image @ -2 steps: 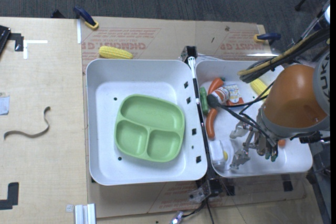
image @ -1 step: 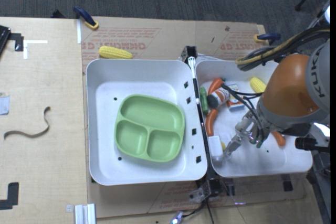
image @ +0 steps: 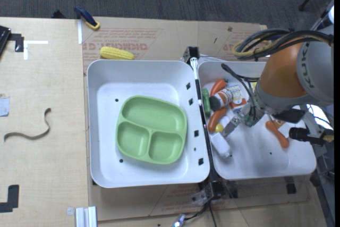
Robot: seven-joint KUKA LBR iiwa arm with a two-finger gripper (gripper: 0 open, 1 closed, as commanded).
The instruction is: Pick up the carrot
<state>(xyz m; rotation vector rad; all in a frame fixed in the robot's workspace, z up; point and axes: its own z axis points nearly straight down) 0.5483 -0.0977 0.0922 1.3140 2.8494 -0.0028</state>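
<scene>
Gripper [image: 240, 118] low in right bin [image: 265, 165], right of centre; grip state impossible to tell. Far left: dark curled strip [image: 29, 133] on bench. Upper centre: yellow corn [image: 117, 53] outside bins. Left bin [image: 98, 114] with green divided plate [image: 152, 129]. Carrot [image: 214, 120], orange and tapered, near right bin's left wall, beside gripper. Second orange piece [image: 278, 133] further right.
</scene>
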